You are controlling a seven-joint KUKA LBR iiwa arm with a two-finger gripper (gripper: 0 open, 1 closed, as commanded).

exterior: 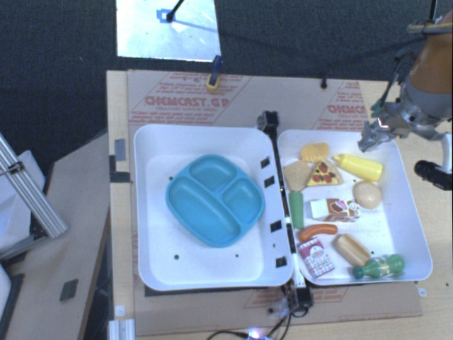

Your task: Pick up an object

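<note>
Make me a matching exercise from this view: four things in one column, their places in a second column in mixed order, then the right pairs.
Things:
1. blue divided plate
2. yellow mustard bottle
3. green bottle
4. gripper

Places:
A. near front right corner of the right bin
B. middle of the left bin
C. above the back edge of the right bin
D. back part of the right bin, right of the pizza slice

Pairs: 1-B, 2-D, 3-A, 4-C
</note>
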